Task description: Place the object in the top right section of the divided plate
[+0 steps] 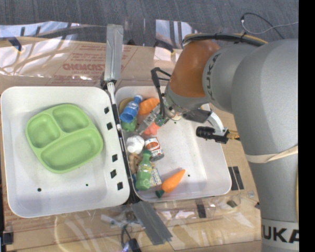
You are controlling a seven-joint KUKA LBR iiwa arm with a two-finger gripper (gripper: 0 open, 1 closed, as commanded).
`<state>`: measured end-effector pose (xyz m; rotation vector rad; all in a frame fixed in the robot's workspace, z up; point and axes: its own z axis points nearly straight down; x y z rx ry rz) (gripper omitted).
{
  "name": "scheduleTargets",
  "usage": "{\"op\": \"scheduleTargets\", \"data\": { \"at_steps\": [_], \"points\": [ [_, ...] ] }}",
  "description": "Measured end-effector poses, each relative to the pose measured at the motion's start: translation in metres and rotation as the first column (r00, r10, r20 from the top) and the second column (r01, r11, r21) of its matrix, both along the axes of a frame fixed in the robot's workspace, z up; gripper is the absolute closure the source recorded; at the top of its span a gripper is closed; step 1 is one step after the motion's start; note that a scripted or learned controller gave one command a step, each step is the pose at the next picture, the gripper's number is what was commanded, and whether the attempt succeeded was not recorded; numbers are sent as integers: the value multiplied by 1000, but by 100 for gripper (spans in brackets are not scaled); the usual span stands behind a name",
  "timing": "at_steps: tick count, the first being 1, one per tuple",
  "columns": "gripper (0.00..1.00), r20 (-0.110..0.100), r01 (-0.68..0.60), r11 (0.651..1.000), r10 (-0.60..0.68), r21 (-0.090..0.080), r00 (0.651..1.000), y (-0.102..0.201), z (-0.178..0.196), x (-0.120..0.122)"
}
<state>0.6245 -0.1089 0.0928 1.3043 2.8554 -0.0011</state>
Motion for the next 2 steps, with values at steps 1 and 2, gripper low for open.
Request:
{"op": "scheduleTargets", "data": {
  "at_steps": [1, 2],
  "points": [
    [100, -29, -199, 980, 199, 11, 980, -18, -2, 21],
    [100, 3, -306, 952, 306, -2, 952, -70, 4, 27]
  ]
}}
